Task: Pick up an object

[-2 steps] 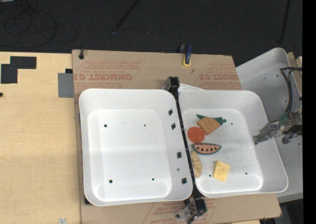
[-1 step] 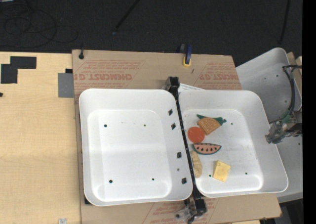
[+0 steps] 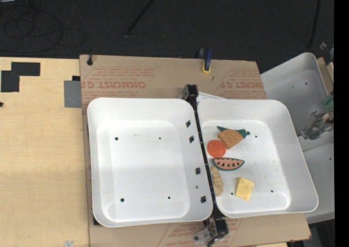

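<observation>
We are looking at five small things in the right bin (image 3: pixel 297 148), all gathered toward the seam (image 3: pixel 197 150) that it shares with the left bin (image 3: pixel 103 131). A tan piece (image 3: pixel 217 182) is lying just beside the seam, its long axis running along it. A red disc (image 3: pixel 216 148) is sitting close to the seam, touching a wedge (image 3: pixel 231 137) whose green end is pointing away from the seam. A watermelon slice (image 3: pixel 228 163) is lying with its long axis across the seam line. A yellow block (image 3: pixel 245 188) is resting farthest from the seam, apart from the rest. We are judging it the easiest pick, since the arm is reaching in from that far side.
</observation>
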Available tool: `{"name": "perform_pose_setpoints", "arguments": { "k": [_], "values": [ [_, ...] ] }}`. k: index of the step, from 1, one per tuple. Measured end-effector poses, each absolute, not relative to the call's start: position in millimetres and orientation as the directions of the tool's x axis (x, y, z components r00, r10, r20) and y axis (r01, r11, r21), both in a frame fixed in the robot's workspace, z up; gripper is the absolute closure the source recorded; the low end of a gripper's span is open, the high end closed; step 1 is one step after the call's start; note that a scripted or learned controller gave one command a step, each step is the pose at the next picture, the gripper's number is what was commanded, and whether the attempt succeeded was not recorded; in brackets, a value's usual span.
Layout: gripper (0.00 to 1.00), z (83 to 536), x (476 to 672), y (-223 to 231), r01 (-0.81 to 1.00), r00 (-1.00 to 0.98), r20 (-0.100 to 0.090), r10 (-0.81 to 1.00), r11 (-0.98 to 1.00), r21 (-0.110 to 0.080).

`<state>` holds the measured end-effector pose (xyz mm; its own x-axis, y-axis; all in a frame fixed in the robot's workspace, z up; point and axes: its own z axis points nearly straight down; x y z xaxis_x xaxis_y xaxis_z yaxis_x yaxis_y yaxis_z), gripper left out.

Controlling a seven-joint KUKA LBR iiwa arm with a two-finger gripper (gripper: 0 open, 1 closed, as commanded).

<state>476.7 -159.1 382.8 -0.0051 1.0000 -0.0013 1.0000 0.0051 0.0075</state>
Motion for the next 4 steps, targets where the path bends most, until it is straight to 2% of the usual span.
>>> {"name": "perform_pose_setpoints", "arguments": {
  "k": [1,2,3,4],
  "values": [
    [1.00,470,476.6,-49,1.000,-0.012,0.001,1.000,0.012,0.007],
    [1.00,283,474.2,-54,1.000,0.001,0.002,1.000,-0.001,-0.017],
    [1.00,390,517.9,-1,1.000,-0.007,0.001,1.000,0.007,0.010],
    [1.00,319,474.2,-64,1.000,0.002,0.001,1.000,-0.002,-0.006]
  ]
}}
